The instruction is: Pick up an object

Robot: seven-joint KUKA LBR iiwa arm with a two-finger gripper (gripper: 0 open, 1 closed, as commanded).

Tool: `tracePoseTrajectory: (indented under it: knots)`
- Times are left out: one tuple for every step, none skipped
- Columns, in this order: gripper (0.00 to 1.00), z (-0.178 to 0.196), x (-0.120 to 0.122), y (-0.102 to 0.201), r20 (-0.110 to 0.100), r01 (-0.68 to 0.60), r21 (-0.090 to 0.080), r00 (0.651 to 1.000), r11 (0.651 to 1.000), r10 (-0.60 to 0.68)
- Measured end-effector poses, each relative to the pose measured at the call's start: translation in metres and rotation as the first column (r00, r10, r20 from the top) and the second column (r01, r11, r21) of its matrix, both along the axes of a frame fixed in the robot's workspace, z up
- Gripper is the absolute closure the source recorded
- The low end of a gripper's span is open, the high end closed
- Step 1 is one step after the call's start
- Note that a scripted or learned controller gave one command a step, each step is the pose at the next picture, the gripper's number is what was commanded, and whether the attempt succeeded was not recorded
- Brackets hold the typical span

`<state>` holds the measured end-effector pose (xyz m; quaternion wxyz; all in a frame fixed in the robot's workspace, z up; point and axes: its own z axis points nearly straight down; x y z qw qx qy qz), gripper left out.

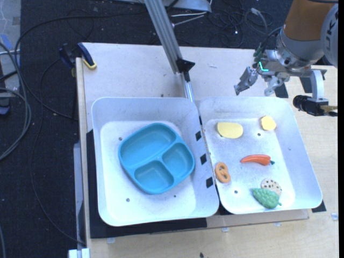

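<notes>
Sitting in smooth white bin [107, 198]: glossy three-compartment blue tray [156, 157].

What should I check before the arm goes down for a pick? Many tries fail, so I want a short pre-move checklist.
1. End effector carries nothing between its fingers: ok.
2. End effector over the right bin: not ok, it hangs beyond the far rim.
3. Targets lie apart: ok for the red pepper and pretzel; the cookie touches the green toy.
4. Blue tray is out of the path, in the left bin: ok.
</notes>
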<state>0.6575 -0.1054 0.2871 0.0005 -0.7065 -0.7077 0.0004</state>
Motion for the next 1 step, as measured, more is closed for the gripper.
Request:
tracePoseTrajectory:
  knots:
    - [0.0, 0.0008, 0.0003, 0.0, 0.002, 0.0, 0.0, 1.0, 1.0, 0.0]
